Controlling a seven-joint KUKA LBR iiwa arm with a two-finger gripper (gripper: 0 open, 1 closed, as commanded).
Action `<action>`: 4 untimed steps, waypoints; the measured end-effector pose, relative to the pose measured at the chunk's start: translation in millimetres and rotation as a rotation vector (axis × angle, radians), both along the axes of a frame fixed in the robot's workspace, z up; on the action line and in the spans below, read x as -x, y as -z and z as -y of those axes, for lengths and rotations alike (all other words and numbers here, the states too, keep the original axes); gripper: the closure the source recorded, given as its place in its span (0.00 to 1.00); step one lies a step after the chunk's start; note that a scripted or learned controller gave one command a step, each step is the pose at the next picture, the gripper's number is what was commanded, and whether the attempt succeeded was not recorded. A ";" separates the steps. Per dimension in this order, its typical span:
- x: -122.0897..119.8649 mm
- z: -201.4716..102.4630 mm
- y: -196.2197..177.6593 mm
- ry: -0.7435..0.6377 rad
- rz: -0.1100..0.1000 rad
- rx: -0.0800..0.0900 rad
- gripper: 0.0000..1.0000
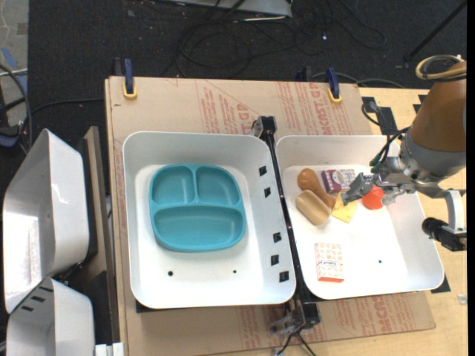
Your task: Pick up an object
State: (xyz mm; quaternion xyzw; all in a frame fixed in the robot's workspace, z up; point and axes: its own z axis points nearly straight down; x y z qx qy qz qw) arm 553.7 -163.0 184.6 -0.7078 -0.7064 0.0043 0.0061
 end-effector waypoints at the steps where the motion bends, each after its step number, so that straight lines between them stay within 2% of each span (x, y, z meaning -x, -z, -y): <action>1: -3.3 -0.6 -8.0 -0.003 0.014 0.002 0.00; 2: -11.1 -7.4 47.0 -0.006 0.011 0.002 0.00; 3: -12.3 -6.9 92.1 0.000 0.017 0.004 0.00; 4: -16.8 -6.3 74.1 -0.001 0.032 0.006 1.00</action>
